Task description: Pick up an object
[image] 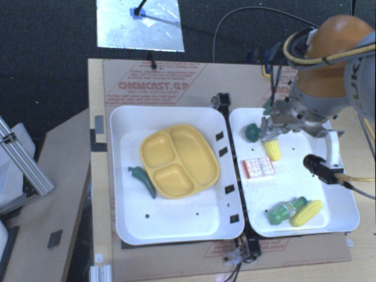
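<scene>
My gripper (271, 133) hangs over the upper left part of the right bin (346, 216). Just below it lies a small yellow corn cob (272, 151), and a teal round object (252, 132) sits right beside it on the left. Whether the gripper touches either one I cannot tell. A red and white card box (258, 168) lies lower in the same bin. Near the bin's front edge rest a green bottle (286, 210) and a yellow fruit-shaped piece (307, 213), side by side.
The left bin (126, 175) bears a yellow divided plate (178, 160) with a green pepper (143, 179) at its left edge. A black cable-fed part of the arm (320, 168) hangs over the right bin's right side. A black divider (230, 157) separates the bins.
</scene>
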Robot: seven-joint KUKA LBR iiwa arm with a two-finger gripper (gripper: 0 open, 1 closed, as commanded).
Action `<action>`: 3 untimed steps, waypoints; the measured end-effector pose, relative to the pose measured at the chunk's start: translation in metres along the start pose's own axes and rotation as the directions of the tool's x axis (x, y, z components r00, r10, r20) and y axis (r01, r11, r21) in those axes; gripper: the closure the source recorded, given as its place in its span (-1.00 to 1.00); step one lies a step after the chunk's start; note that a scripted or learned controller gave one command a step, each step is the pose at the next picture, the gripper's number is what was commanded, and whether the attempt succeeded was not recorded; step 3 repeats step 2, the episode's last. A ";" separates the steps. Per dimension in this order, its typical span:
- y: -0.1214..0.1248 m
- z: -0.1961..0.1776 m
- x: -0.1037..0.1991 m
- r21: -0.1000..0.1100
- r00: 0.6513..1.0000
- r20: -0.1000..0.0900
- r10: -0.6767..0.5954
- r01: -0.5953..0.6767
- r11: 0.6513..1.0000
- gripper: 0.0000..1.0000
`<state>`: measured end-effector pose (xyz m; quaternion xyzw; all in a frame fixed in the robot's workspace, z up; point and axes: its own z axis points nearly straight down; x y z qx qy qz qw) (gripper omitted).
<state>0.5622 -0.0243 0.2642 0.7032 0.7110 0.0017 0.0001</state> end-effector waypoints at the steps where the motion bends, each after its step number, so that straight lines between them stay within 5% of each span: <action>1: 0.006 0.021 0.053 0.003 1.000 0.000 0.000 0.000 1.000 1.00; 2: 0.010 0.028 0.096 0.001 1.000 0.000 0.001 -0.001 1.000 1.00; 3: 0.010 0.028 0.096 0.001 1.000 0.000 0.001 -0.001 1.000 1.00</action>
